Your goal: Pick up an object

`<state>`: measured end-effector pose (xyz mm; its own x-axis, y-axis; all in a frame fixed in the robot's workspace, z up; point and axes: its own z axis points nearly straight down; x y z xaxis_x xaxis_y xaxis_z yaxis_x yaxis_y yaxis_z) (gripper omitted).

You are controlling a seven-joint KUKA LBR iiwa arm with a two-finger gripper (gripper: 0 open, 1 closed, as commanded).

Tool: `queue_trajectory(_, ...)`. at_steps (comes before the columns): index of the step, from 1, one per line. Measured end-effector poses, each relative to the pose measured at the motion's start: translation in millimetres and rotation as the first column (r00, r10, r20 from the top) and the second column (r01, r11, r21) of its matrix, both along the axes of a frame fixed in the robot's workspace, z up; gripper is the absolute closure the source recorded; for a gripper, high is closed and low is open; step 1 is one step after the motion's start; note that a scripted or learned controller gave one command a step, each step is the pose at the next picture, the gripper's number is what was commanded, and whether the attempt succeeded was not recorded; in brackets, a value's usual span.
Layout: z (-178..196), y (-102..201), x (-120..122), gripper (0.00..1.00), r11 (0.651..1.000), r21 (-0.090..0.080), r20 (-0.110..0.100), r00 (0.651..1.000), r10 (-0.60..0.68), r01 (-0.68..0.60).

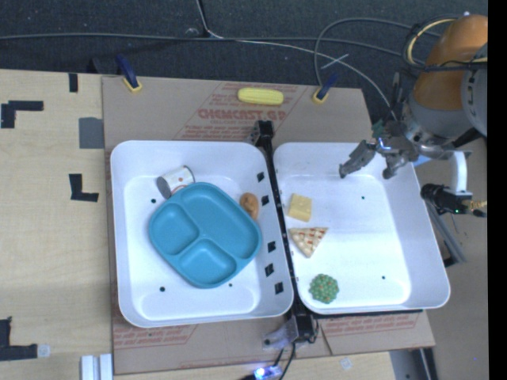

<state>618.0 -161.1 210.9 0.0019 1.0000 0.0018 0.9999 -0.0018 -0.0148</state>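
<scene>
A: Two white bins sit side by side on the table. Any writing you can read?

B: Red print runs across the cardboard sheet (214, 117) under the bins, but it is too blurred to read. A yellow banana-shaped toy (260, 96) lies on that sheet, behind the bins.

A: And the claw?

B: The claw (371, 162) hangs over the far right corner of the right bin (412, 291). Its two fingers (353, 163) stand spread apart, with nothing between them, and I cannot tell whether they touch the bin floor.

A: What could it pick?

B: In the right bin, near the divider, a pale yellow block (300, 207), a waffle-patterned wedge (309, 239) just in front of it, and a green broccoli-like ball (324, 288) nearer the front. The left bin (127, 291) holds a blue divided plate (203, 233), a small can (174, 181) lying on its side, and a brown lump (250, 204).
</scene>
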Motion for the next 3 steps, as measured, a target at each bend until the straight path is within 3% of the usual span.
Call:
queue_trajectory(1, 8.0, 0.3, 2.9, 0.00, 1.000, -0.002, 0.013, 1.000, 0.003, -0.003)
queue_trajectory(3, -99.7, 12.5, 15.3, 0.00, 1.000, -0.002, 0.008, 1.000, 0.004, -0.004)
